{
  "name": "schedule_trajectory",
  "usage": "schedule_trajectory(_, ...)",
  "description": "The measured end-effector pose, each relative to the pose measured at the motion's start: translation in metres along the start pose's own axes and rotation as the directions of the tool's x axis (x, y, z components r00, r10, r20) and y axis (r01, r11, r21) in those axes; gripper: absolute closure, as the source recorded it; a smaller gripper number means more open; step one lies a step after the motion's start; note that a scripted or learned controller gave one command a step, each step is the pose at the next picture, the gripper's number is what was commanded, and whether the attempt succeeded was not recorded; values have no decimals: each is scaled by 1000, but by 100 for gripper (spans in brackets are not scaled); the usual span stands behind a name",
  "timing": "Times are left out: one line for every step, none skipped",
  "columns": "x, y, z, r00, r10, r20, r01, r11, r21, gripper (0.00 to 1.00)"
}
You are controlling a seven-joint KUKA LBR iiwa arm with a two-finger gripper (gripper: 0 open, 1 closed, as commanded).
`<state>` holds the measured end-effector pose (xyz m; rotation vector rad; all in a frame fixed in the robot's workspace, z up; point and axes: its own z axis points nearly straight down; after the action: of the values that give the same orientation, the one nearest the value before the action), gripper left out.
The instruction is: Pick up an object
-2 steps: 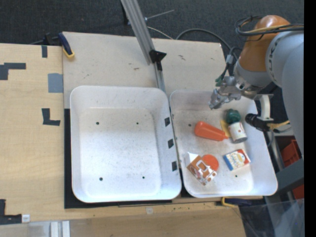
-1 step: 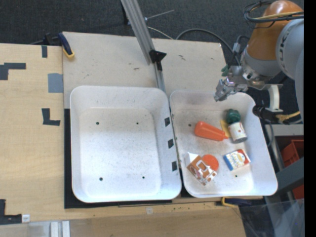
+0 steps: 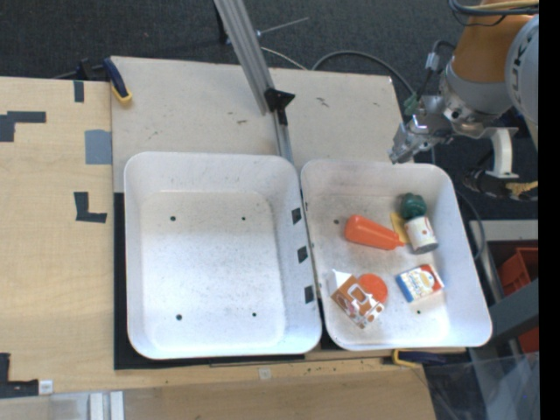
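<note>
**Visitor:** Claw first, please. Where is it?

**Onlooker:** Gripper point(image 3: 404, 144) sits at the upper right of the camera view, hanging off the grey arm point(image 3: 490, 51) with its orange band. It hovers over the back rim of the right-hand white bin point(image 3: 464, 261), at the far corner. From this slant I cannot tell how it is set. Nothing is caught in it.

**Visitor:** And what could it pick up?

**Onlooker:** Everything is in that right bin. An orange carrot-shaped toy point(image 3: 372, 234) lies near the middle, pointing right. Just beside its tip stands a small bottle with a dark green cap point(image 3: 416, 220), tilted over, with a bit of yellow between them. Nearer the front lie a small blue and white carton point(image 3: 418, 283) and an orange and white wrapped packet point(image 3: 360, 296). The left bin point(image 3: 210, 252) has only its speckled floor.

**Visitor:** How should it go about the grab?

**Onlooker:** My guess: choose something with room around it. The carton lies apart from its neighbours, so it looks the cleanest target. The carrot is fair too if taken across its narrow width, away from the bottle. Centre above the piece, come straight down, and close only once low.
</note>
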<state>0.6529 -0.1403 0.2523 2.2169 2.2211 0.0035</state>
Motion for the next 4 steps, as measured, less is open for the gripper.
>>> schedule_trajectory(1, 1, -18, 1000, 1, -1, -1, 1000, 3, 100)
schedule_trajectory(52, -25, -9, 1000, -3, -2, 3, 1000, 6, 100)
schedule_trajectory(94, -35, -2, 1000, -3, -1, 3, 1000, 7, 100)
schedule_trajectory(148, -44, 13, 1000, -4, -2, 4, 1000, 8, 100)
